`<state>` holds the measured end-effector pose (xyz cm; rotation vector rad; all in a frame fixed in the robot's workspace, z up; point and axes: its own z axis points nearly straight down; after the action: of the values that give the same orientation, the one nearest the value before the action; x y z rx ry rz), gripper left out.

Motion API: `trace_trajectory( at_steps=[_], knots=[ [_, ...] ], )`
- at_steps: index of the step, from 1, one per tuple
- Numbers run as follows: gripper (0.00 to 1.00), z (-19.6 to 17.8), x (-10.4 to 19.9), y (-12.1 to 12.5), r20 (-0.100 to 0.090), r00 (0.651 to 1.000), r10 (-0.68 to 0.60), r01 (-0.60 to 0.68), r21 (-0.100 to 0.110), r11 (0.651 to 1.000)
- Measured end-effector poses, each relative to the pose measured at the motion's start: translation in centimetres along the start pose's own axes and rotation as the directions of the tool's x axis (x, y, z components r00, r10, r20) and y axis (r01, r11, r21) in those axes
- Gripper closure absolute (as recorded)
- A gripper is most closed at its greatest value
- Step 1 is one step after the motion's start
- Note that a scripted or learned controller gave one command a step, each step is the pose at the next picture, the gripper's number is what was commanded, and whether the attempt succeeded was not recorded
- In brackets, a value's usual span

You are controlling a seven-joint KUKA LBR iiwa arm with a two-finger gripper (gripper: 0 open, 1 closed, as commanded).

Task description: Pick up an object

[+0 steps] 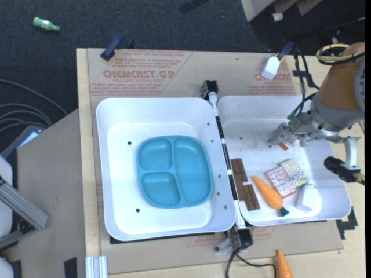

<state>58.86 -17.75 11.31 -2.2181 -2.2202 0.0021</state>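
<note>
Where the grey arm with its orange band point(342, 80) reaches in from the right, the metal two-finger tool point(284, 136) hangs low over the back part of the right-hand shallow white bin point(255, 112), its tips just above a small orange-red scrap point(283, 147) on the bin floor; whether it is clenched or released cannot be told from this slant, and nothing can be seen caught in it. Nearer the front of that bin lies a flat square packet with a red-and-white checked print point(286, 176), whose lettering is too small to read. Just left of the packet is an orange toy carrot with a green top point(269, 194), its long axis running diagonally, the narrow tip toward the back left and the green end toward the front right. A small white block point(305, 198) sits to the right of the carrot near the front wall, and a long brown chocolate-like bar point(244, 184) lies along the left wall, lengthwise front to back. The left-hand shallow white bin point(116, 120) holds a light blue plastic tray with three compartments point(174, 171), lying flat. The surface under both bins is a brown board point(93, 97) printed in red with "CHEMCAST GP" point(138, 73), the smaller lines around it unreadable.
</note>
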Motion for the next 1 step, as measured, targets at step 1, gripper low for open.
trace_trajectory(
  at_steps=[1],
  knots=[
    [0.0, -2.36, 1.64, -4.12, 0.0, 1.0, 0.001, -0.001, -0.001, 1.0]
  ],
)
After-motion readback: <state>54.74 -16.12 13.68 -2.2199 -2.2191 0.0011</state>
